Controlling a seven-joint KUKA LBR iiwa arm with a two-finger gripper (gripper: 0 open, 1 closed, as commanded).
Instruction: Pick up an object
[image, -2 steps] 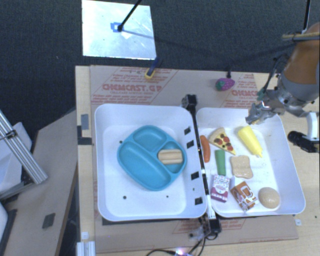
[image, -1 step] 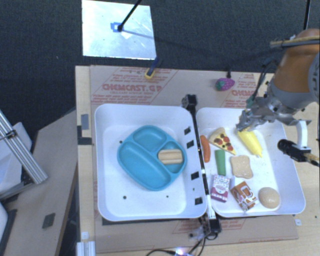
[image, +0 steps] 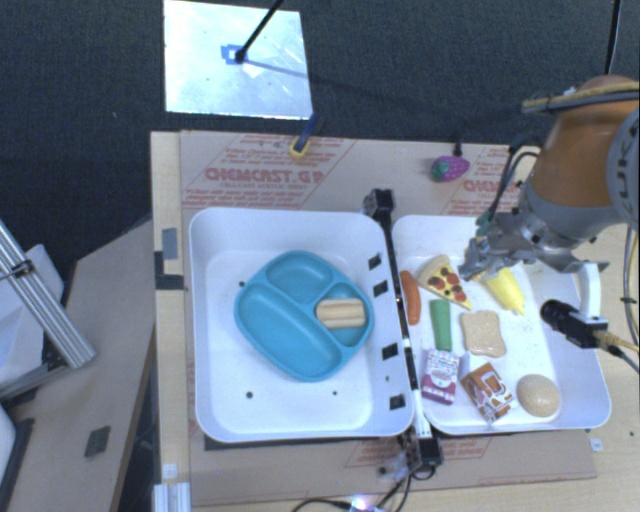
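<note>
The right bin (image: 590, 400) holds several toy foods: a pizza slice (image: 445, 280), a yellow corn-like piece (image: 507, 290), a toast slice (image: 483, 333), a green stick (image: 441, 325), an orange sausage (image: 410, 298), two small cartons (image: 440, 376) (image: 487, 391) and a round bun (image: 538, 395). My gripper (image: 477, 263) hangs low over the back of this bin, between the pizza slice and the yellow piece, close to both. I see nothing held in it.
The left bin (image: 215, 250) holds a blue divided plate (image: 285, 325) with a bread roll (image: 341, 313) in one compartment. A purple toy (image: 450, 168) lies on the bench behind the right bin. A black divider (image: 392, 300) runs between the bins.
</note>
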